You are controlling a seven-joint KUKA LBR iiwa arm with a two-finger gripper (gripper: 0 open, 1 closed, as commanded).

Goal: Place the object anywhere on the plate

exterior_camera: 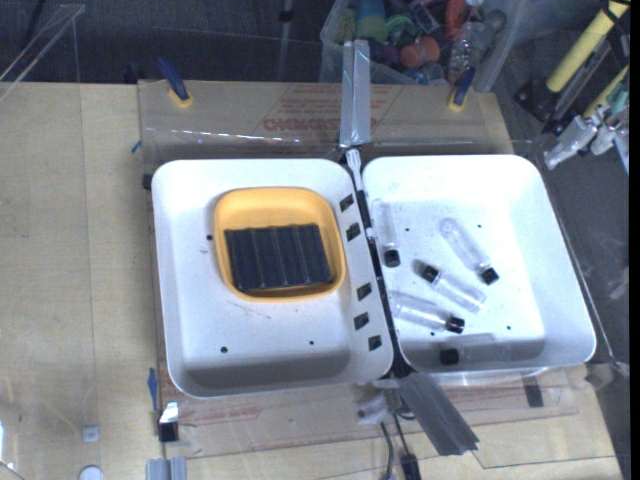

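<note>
A yellow plate with rounded corners lies in the left bin. A dark, ribbed rectangular object rests flat on the plate and covers most of its middle and near side. Several clear vials with black caps lie in the right bin: one beside the divider, one further right, and two nearer the front.
A grey divider with black clips runs between the bins. Behind them stand a clear tub of colourful toys and a transparent sheet. A white fixture and a yellow tube sit at the far right.
</note>
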